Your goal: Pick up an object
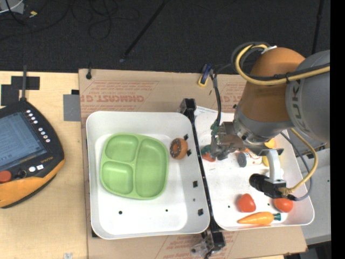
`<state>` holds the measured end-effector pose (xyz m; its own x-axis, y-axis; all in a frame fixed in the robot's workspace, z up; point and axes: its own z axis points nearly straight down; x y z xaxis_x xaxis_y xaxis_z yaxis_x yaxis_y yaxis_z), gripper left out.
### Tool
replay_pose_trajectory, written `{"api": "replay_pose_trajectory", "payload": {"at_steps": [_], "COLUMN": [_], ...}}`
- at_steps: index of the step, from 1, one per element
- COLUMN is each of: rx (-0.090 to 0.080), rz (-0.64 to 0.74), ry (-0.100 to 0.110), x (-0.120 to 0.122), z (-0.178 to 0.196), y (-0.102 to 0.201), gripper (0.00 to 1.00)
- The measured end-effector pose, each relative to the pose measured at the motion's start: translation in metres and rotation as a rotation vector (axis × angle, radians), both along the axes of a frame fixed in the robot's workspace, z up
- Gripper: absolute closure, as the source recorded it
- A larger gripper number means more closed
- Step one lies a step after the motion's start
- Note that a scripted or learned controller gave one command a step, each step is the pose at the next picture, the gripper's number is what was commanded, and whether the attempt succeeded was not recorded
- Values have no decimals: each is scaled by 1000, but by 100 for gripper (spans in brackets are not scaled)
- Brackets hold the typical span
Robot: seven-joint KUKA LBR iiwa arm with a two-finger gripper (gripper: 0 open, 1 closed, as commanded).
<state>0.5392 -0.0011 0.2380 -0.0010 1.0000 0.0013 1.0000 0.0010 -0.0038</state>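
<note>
Two white bins sat side by side on cardboard. The left bin (pixel 140 216) held a green divided plate (pixel 135 166) and, near its right wall, a round brown-and-orange object (pixel 179 148). A teach pendant (pixel 24 150) lay at the far left of the frame.

In the right bin (pixel 226 189), a red tomato-like piece (pixel 247 202), a carrot (pixel 257 218) and another red piece (pixel 284 204) were grouped in the lower right corner, well apart from the gripper (pixel 217 144). A yellow thing (pixel 270 143) peeked out from under the arm (pixel 269 96), whose bulk covered the bin's upper half.

The gripper hung low in the bin's upper left, close to the wall shared with the left bin. A small red object (pixel 208 156) lay just below and left of it; whether they touched could not be told. Whether the gripper was open or closed could not be told either.
</note>
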Motion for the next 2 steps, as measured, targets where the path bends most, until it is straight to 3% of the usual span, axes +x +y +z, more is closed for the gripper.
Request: {"api": "replay_pose_trajectory", "payload": {"at_steps": [2], "rx": [-1], "rz": [-1], "ry": [2], "x": [-3], "z": [-19], "y": [-5], "gripper": [100]}}
